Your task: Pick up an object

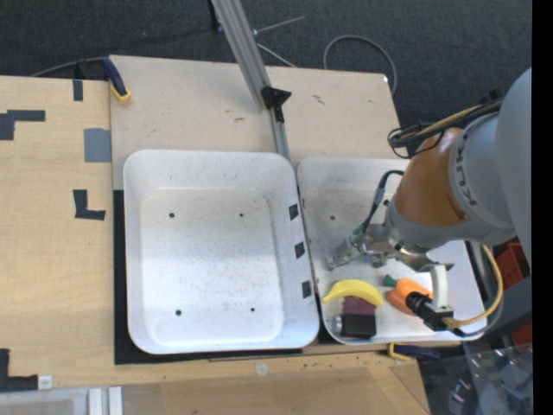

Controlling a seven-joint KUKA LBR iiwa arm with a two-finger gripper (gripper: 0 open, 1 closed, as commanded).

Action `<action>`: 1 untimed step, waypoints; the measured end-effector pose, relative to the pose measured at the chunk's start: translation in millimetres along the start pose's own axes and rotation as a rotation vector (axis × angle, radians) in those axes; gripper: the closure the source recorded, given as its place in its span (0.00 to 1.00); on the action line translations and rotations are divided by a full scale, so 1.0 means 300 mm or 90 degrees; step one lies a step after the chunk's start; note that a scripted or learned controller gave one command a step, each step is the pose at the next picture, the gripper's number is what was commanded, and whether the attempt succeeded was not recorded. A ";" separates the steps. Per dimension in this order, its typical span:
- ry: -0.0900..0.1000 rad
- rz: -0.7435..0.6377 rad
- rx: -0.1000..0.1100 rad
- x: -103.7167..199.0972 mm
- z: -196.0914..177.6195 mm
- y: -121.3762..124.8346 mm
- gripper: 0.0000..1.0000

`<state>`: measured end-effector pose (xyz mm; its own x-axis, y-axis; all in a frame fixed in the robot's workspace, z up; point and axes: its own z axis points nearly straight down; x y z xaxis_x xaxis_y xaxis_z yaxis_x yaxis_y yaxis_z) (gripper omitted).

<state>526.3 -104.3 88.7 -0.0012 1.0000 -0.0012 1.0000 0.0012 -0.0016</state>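
A grey arm [471, 175] reaches from the right into the right bin [337, 188], its claw [350, 251] low over the bin floor; whether the claw is apart or together cannot be told from this angle. A banana [352, 292] lies just below the claw, toward the bin's near edge, apart from it. A dark block [356, 318] sits against the banana's near side, and a carrot [402, 297] lies just to the right. The left bin [207, 249] stands alongside.
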 end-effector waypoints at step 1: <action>0.001 0.000 -0.001 0.000 -0.003 0.001 0.00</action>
<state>526.5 -104.1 89.7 -0.0004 1.0000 -0.0002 1.0000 0.0004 -0.0003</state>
